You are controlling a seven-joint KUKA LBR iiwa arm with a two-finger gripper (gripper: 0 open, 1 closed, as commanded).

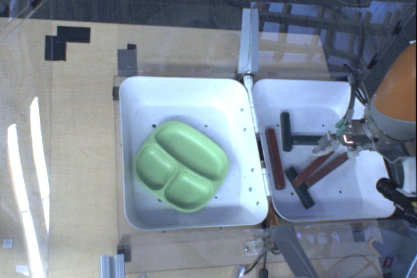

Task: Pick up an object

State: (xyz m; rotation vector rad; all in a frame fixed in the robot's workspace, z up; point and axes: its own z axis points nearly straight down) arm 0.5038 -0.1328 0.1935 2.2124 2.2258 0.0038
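In the right bin [326, 96] lie three tools. A black T-shaped tool [287, 133] rests at mid-left, its handle pointing right. Along the bin's left wall lies a long red-brown bar [274, 158]. A squeegee with a reddish handle [320, 170] and a black head [300, 188] lies slantwise towards the front. My gripper [340, 139] hangs low over the right part of this bin, at the right end of the black tool's handle and just above the upper end of the reddish handle. Nothing is visibly lifted.
The left bin [137, 97] holds a green divided plate [181, 165]. A metal divider post [247, 42] stands behind the seam between the bins. The arm's orange band [399, 91] and grey body cover the right bin's right side.
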